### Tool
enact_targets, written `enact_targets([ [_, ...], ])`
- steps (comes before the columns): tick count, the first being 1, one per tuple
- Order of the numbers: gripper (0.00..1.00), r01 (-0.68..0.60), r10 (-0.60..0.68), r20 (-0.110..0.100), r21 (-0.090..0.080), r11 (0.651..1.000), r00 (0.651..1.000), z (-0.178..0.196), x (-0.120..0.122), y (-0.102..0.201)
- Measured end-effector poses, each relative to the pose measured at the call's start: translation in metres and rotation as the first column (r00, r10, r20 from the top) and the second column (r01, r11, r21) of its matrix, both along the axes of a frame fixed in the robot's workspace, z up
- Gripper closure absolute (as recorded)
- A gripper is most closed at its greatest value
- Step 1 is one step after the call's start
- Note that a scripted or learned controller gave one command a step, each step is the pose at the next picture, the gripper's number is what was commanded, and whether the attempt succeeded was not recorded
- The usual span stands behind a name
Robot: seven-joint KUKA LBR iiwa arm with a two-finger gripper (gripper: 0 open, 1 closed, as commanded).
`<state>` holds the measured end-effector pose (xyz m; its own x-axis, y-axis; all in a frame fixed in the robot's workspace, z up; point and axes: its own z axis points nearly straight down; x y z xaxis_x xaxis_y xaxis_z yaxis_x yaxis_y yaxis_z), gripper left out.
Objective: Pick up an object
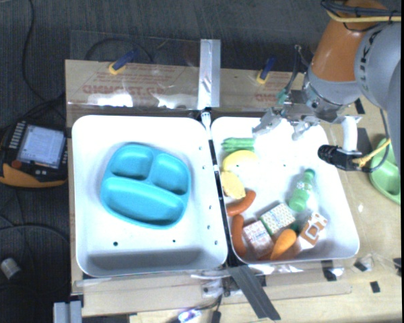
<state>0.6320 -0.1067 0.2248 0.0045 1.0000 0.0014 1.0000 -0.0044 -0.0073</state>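
The gripper (283,124) hangs with fingers spread wide, holding nothing. This looks like the approach. The green bottle (301,191) lies below them; next comes lowering over it.

Looks like a robotics lab: wooden bench (363,200) bearing two white bins (87,247), toy food (269,224) in the right one, loose cables (27,5) on dark carpet (27,66), handheld controller (30,153) at left.

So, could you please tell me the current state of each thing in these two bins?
Blue three-compartment plastic tray: upright in the left bin, nothing in it.
Green plastic bottle: lying tilted, right bin.
Orange toy carrot: lying flat.
Two-finger gripper: open, above the right bin, holding nothing.
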Motion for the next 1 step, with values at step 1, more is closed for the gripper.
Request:
enact_targets([
  [1, 0.00, -0.002, 0.002, 0.001, -0.003, 1.000, 1.000, 0.0352, -0.0448, -0.0673],
])
